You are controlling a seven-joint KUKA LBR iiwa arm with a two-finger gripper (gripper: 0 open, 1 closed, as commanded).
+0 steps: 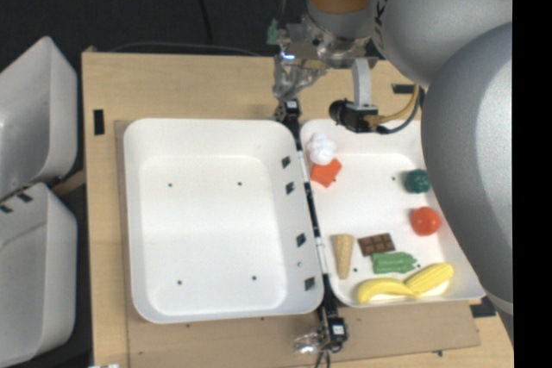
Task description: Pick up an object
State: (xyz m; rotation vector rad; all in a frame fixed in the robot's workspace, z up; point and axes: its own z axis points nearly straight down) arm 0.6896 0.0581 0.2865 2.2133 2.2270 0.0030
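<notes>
The grey robot arm [470, 99] with its orange band fills the upper right, bulking over the right bin's far corner. The wooden bench top [172, 69] carries two shallow white plastic bins: the left bin [138, 220] and, touching it along a clipped seam, the right bin [371, 185]. The metal gripper [291, 90] hangs above the bench just beyond the bins' shared back corner, nothing visible in it; whether it is open cannot be told. In the right bin lie a yellow banana [384, 291] beside a yellow corn cob [429, 277] at the near edge, a green rectangular block [394, 262], a tan ice-cream cone [343, 254], a brown chocolate bar [376, 244], an orange block [324, 174] touching a white crumpled lump [321, 149], a red tomato [424, 221], and a dark green round piece [417, 181].
</notes>
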